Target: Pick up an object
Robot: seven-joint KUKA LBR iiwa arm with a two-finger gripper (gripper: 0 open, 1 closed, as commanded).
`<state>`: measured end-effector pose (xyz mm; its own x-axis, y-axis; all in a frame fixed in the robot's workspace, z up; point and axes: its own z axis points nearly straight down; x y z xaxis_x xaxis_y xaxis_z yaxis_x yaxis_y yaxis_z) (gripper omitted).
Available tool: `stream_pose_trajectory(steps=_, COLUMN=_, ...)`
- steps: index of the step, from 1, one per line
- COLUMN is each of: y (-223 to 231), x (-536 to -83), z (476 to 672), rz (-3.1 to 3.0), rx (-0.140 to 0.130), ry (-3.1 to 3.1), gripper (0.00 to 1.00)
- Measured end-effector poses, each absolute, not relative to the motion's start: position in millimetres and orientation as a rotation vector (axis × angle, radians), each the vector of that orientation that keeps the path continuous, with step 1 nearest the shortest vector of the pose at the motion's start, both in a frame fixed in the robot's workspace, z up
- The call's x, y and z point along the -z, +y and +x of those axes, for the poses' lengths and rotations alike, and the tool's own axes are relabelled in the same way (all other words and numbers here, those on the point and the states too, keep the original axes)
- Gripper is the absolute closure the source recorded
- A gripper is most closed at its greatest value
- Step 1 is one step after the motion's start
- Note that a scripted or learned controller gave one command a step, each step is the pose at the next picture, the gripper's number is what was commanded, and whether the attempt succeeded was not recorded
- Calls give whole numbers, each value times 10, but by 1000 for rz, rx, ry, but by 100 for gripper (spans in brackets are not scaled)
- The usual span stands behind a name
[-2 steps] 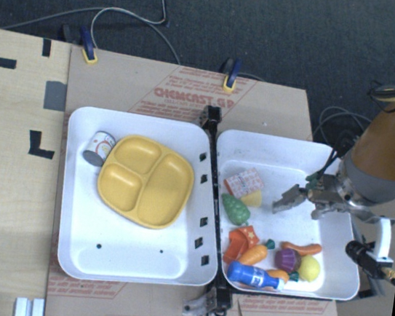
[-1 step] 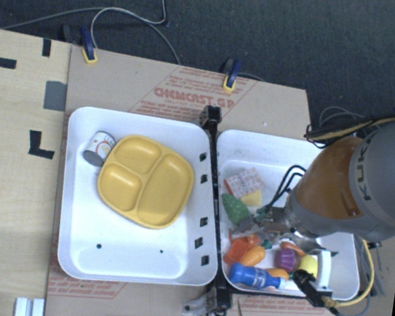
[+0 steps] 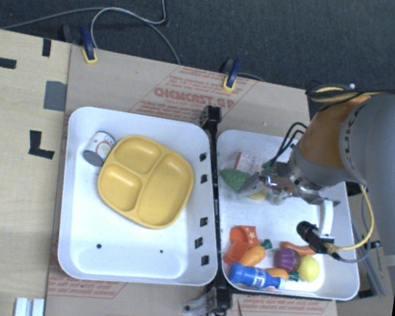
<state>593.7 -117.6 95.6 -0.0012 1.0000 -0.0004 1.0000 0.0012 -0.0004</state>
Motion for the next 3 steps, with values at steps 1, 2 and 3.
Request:
stream_pose_trajectory(steps=1, y=-965, x=-851, z=6491, rz=2227, rx=19, ry=2232, gripper=0)
stream_pose_trajectory(steps=2, y=-1106, x=-827, z=6613, rz=2242, rx=37, ry=2265, gripper=0)
stream_pose_trajectory(steps=3, y=-1111, x=-919, z=6610, rz=2240, rx=41, ry=2263, gripper=100)
